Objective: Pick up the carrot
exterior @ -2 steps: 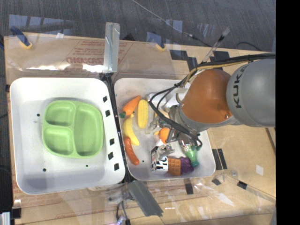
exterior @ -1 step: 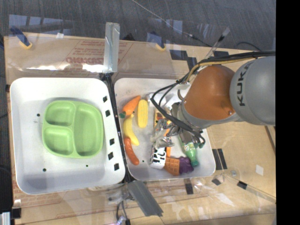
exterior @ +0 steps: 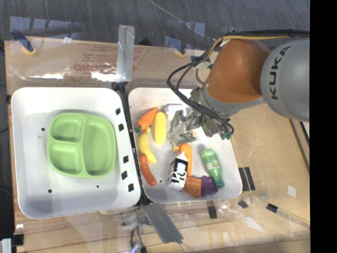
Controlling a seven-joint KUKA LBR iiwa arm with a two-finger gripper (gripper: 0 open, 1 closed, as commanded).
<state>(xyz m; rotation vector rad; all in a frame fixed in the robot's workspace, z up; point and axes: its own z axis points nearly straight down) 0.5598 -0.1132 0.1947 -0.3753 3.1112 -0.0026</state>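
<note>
The tool (exterior: 181, 129) hangs with its fingers spread and nothing between them in the right bin (exterior: 231, 152), just above the carrot (exterior: 186, 156) beside the green bottle (exterior: 211, 165); I'd drop straight down, straddling it crosswise.

Even overhead light, soft shadows, slight blur
</note>
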